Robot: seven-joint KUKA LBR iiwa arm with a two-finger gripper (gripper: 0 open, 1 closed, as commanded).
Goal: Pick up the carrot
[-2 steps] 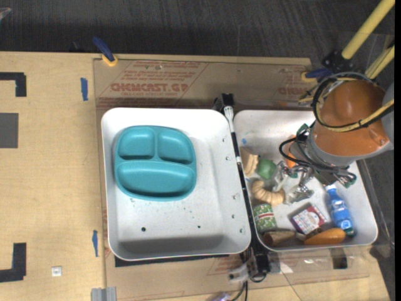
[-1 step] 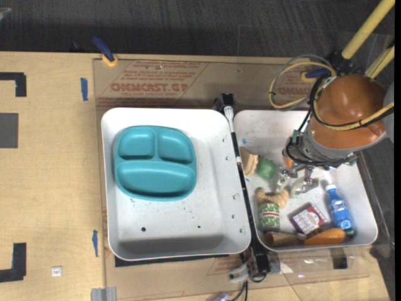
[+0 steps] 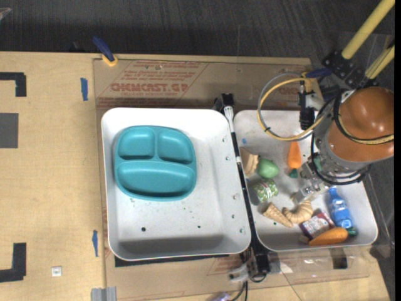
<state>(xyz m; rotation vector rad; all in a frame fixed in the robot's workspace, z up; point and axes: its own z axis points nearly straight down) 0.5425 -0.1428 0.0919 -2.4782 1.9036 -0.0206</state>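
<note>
Camera view: the carrot (image 3: pixel 294 155) lies free in the right bin (image 3: pixel 369 215), near its far side, just right of a green ball (image 3: pixel 268 168). The claw (image 3: pixel 308 179) hangs just beside it; whether it is wide or narrow cannot be told. Grasp and lift remain undone.

I read "CHEMCAST GP" in red print on the brown protective sheet (image 3: pixel 156 80) along the bench's far edge.

The bins (image 3: pixel 119 168) look smooth white plastic; the teal tray (image 3: pixel 155 162) glossy plastic; the carrot (image 3: pixel 294 155) matt orange; the bench (image 3: pixel 50 168) raw cardboard-like board.
</note>
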